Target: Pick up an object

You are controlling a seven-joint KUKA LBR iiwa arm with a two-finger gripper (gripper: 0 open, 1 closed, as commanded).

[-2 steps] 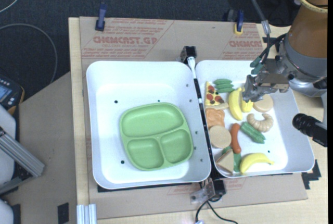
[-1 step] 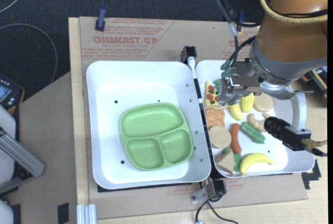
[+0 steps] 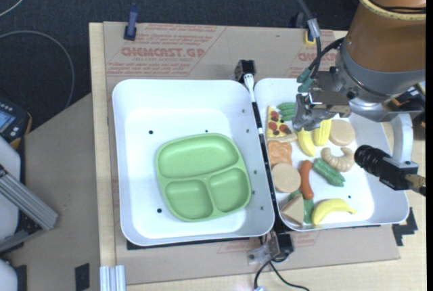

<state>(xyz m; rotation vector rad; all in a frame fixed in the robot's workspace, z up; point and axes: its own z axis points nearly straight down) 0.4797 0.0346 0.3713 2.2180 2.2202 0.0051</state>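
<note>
My gripper [image 3: 306, 122] hangs low over the upper part of the right bin [image 3: 385, 210], among the toy food. Right beneath and beside it lie a pizza slice [image 3: 276, 124], a green piece [image 3: 287, 108], a small banana [image 3: 306, 142] and a corn cob [image 3: 323, 132]. Further down sit a round cracker [image 3: 285, 178], a red sausage [image 3: 307, 178], a green pickle [image 3: 331, 173], a peanut-shaped piece [image 3: 339, 161], a pale disc [image 3: 342, 132], a yellow banana [image 3: 330, 208] and a sandwich wedge [image 3: 295, 210]. Nothing visibly sits in the gripper's grasp.
The left bin [image 3: 135, 114] holds a green divided tray [image 3: 201, 176]. A black cylinder on the arm [image 3: 380, 165] reaches over the right bin's right side. The bins' shared wall [image 3: 260, 141] runs just left of the food. Clamps [image 3: 243, 69] stand at the bins' top and bottom edges.
</note>
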